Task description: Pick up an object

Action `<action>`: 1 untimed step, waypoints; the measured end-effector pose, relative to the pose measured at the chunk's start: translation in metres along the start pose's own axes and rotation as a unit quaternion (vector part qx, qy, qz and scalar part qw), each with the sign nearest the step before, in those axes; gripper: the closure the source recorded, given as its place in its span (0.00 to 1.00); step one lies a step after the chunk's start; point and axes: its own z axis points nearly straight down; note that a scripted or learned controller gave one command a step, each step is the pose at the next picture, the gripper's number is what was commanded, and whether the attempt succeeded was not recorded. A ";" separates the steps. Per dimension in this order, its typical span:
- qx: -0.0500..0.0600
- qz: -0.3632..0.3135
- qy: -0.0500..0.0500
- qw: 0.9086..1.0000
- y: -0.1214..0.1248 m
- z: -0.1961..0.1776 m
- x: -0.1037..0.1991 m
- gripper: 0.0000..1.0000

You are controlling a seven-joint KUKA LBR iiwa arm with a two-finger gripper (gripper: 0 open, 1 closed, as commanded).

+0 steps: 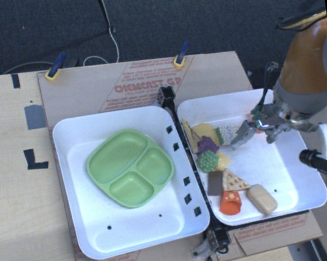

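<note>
White plastic all round: two shallow bins side by side on a printed cardboard sheet [144, 87], clamped at the far edge by two blue-and-yellow clips [52, 70] to a pale wooden bench [14, 199] marked with black tape. Left bin [86, 243] carrying a green divided plate [130, 167], smooth and matte, three compartments, lying flat near the bin's middle. Black divider strip [183, 154] with small clips between the two bins. Right bin [303, 197] holding a loose cluster of toy food, crowded against its left wall beside the divider. At the far end of the cluster, a yellow piece [204, 131], touching a knobbly purple bunch of grapes [207, 145]; just beside these, toward the bin's middle, a pale speckled piece [228, 131]. Next along the left wall, a bumpy green broccoli-like head [207, 161] against another bit of yellow. Nearer the front edge, a flat brown block [215, 182], a tan wedge with red spots [235, 182] touching it, a rounded orange-red piece [229, 203], and a smooth beige oblong like a bread roll [262, 198] close to the front wall. Gripper [255, 132] reaching in from the right on the grey arm with its orange band [309, 60], poised over the far half of the right bin, just beside the speckled piece and apart from the front-edge pieces. Nothing seen carried in the claw; whether open or closed, cannot tell at this slant. Every toy resting on the bin floor.
</note>
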 end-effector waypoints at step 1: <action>0.002 -0.001 0.000 1.000 0.036 0.099 0.026 0.00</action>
